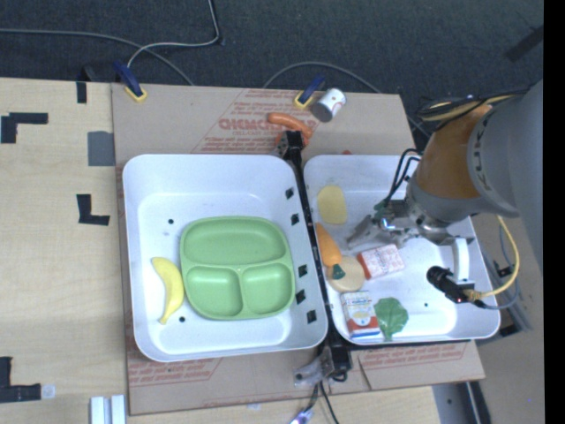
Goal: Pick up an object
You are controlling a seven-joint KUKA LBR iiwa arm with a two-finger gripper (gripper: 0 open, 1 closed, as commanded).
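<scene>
1. Camera view, layout: two white bins sit side by side on a brown board on the worktop (53,263); the left bin (146,193) and the right bin (468,325) touch along their inner walls.
2. Left bin: a green tray (237,266) with three compartments lies in the middle; a banana (169,288) lies just left of it, curved along the tray's near-left edge.
3. Right bin, left half: a pale yellow block (332,204) lies toward the far side; an orange carrot (328,247) lies nearer, along the inner wall; a tan round piece (347,276) touches the carrot's near end.
4. Right bin, near side: a small carton (360,314) lies flat, with a green leafy item (391,316) just right of it and overlapping its edge.
5. Right bin, centre: a red-and-white packet (381,261) lies just beside the tan piece.
6. Arm (459,170): it enters from the right, its orange band above the right bin.
7. Hand (366,230): it is low over the right bin, between the yellow block and the packet; its fingers point left, a narrow gap between them, nothing seen between them.
</scene>
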